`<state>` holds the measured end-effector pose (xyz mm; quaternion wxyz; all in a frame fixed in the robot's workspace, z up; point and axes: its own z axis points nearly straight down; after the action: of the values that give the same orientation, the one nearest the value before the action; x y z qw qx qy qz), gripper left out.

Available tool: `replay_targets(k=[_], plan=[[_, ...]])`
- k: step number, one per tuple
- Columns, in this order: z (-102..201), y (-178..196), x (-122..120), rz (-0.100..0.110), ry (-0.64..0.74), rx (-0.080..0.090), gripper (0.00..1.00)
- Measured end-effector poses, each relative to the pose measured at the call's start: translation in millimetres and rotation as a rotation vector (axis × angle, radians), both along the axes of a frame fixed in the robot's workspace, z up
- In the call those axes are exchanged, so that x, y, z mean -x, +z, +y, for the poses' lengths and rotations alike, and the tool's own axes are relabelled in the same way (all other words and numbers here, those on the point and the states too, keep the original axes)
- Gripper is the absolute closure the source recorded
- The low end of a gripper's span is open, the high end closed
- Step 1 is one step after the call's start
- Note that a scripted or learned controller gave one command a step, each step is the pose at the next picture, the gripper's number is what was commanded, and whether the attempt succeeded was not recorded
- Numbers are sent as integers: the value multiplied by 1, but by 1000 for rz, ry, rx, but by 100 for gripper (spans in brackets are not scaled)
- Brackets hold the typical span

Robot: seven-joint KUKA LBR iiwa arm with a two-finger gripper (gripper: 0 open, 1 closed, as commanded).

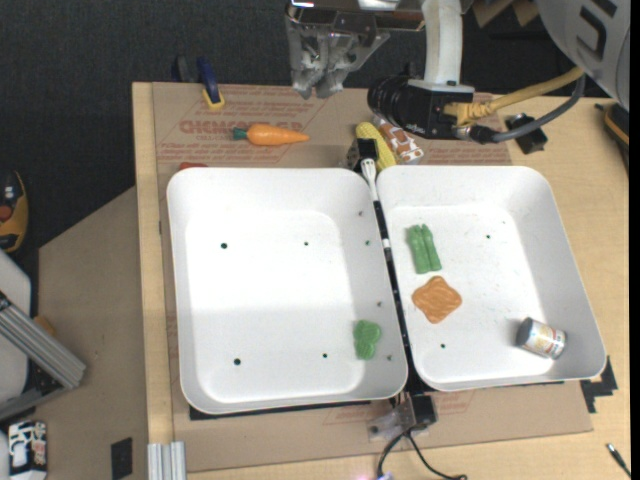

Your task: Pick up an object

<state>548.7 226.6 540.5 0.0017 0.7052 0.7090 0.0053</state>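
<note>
My gripper (322,76) hangs high at the top of the view, above the bench behind the two bins, with nothing between its fingers. In the right bin (560,228) lie a green bean pod (423,248), an orange flat piece (436,299) and a small tin can (541,338) on its side near the front right corner. A green lump (367,339) rests in the left bin (200,268) at its front right corner.
Behind the bins, on the brown board, lie a toy carrot (270,135), a yellow corn cob (368,140) and a brown-and-white snack piece (401,143). A blue and yellow clamp (209,85) holds the board's back edge.
</note>
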Motion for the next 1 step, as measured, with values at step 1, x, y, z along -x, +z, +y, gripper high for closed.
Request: replay_targets(k=[1], plan=[[-3, -126, 72, 20, -3, 8, 100]])
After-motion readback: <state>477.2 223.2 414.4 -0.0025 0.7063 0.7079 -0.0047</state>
